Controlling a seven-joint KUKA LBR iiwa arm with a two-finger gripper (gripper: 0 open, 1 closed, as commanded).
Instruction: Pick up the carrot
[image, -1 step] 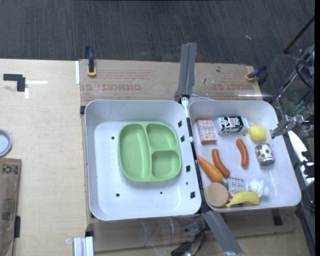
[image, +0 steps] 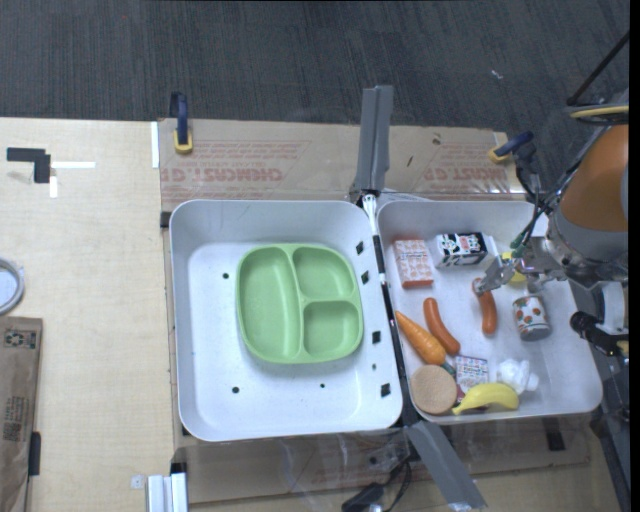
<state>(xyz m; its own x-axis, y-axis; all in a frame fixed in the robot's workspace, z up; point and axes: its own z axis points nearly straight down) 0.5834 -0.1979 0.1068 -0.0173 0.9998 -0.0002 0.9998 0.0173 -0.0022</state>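
The carrot (image: 420, 338) is orange and tapered. It lies flat in the right bin (image: 580, 395), near that bin's left wall, with its thin end pointing up-left. A red sausage (image: 441, 325) lies right beside it. My gripper (image: 503, 272) hangs over the right half of the same bin, well to the right of the carrot and apart from it. It is just above a second small red sausage (image: 488, 312). Nothing can be seen held in it.
The right bin also holds a pink box (image: 412, 262), a milk carton (image: 462, 248), a small can (image: 531, 316), a banana (image: 488, 398), a round brown bun (image: 434, 389) and a small packet (image: 471, 369). A green divided plate (image: 298, 302) sits in the left bin (image: 200, 380).
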